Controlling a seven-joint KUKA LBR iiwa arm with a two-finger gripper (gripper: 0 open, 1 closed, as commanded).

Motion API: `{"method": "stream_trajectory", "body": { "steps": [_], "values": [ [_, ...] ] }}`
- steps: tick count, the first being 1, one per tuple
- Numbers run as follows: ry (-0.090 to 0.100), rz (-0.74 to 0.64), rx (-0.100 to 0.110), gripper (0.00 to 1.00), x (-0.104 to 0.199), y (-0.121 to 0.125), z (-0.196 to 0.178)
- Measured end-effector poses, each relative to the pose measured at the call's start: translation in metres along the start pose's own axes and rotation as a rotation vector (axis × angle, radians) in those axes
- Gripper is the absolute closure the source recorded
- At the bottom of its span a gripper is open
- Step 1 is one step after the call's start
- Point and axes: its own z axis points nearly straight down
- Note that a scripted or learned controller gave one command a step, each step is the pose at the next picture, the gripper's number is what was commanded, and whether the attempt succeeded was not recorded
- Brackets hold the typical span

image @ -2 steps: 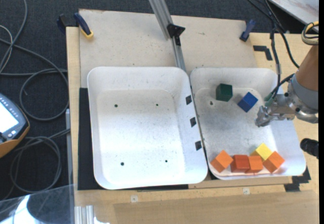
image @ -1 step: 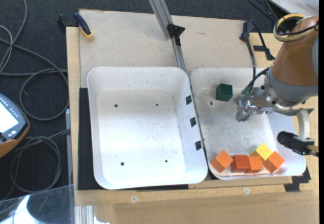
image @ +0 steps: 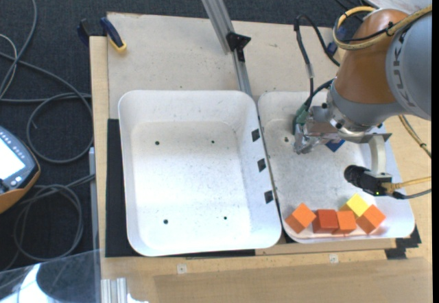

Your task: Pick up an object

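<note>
Skip the left bin, your targets are all in the right bin. The claw hangs over that bin's far half, near its left wall and well apart from the blocks. Honestly, I can't tell how far open it is or whether it's got anything, because the wrist covers too much. The blocks sit in a tight row along the right bin's near wall, touching each other, so I'd go for an end one. The orange block at the left end has bare floor on its left, so you'd have room to come down around it instead of wedging into the row. Square up and drop straight. A blue bit pokes out under the wrist in the bin's far half, and I can't say if it's an object or hardware. The yellow block sits just behind the row's right end, and the orange ones packed there are hard to count.
</note>
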Motion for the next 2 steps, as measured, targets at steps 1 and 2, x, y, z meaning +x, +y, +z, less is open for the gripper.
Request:
{"method": "stream_trajectory", "body": {
  "steps": [1,2],
  "values": [
    [0.000,0.001,-0.001,1.00,0.036,0.030,-0.007],
    [0.000,0.001,-0.001,1.00,0.077,0.050,-0.024]
  ]
}}
